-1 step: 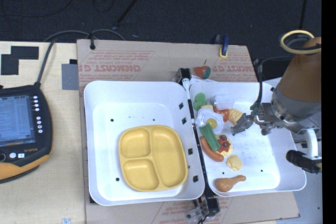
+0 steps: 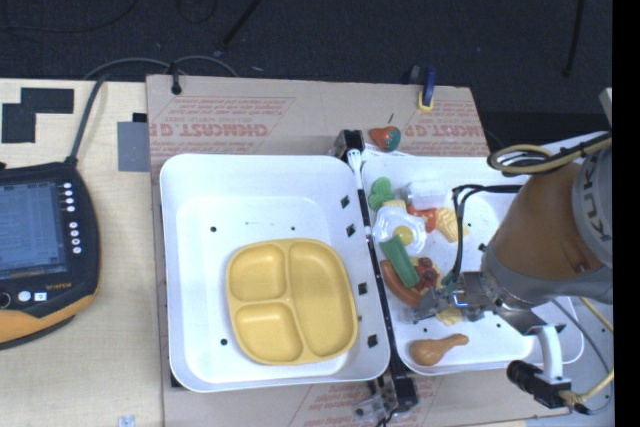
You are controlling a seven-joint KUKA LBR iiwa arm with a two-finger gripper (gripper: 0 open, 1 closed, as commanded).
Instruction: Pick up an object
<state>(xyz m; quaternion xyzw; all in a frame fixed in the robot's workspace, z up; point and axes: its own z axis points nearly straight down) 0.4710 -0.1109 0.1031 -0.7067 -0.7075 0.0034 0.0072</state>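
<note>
My gripper is low in the right bin, reaching from the right into a pile of toy food. The pile holds a green vegetable, a yellow and white piece, a dark red item and a reddish sausage. The gripper tip sits just right of the sausage and below the dark red item. A tan drumstick lies alone near the bin's front wall, below the gripper. The arm's brown wrist hides the right part of the bin.
The left bin holds a yellow divided plate. A small red and green toy lies on the cardboard behind the bins. A teach pendant rests at the far left of the bench. Black clips join the bins along the divider.
</note>
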